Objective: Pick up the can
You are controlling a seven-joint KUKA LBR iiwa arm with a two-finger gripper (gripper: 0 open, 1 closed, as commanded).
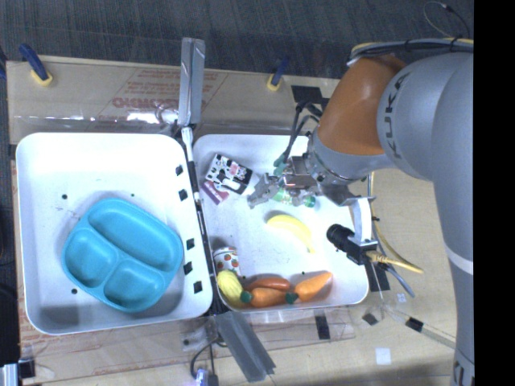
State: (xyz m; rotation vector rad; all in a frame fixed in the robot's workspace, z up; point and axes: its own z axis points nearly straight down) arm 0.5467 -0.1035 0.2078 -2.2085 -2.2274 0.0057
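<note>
Nearest the lens stood the grey arm (434,111) with its orange band, reaching in from the right over the far half of the right bin (257,248). Starting at the left, the left bin (48,159) held a blue divided plate (121,252) lying flat towards its front. Across the wall between the bins, the can (226,259) appeared to stand upright close against the right bin's left wall, near the front corner. Just beside it along the front edge ran a row of food: a yellow piece (229,286), a reddish sausage (269,281) and a carrot (315,282). Further back lay a patterned carton (225,175), and a banana (291,227) rested near the middle of the floor. The gripper (278,190) hung between carton and banana, towards the back, well apart from the can; whether it was released or clenched could not be told, and nothing could be seen in its hold. By my reading the task was in its approach step, with the can not yet reached. The next move would call for travel towards the front left corner and a careful descent, since the wall and the yellow piece left little room around the can.
</note>
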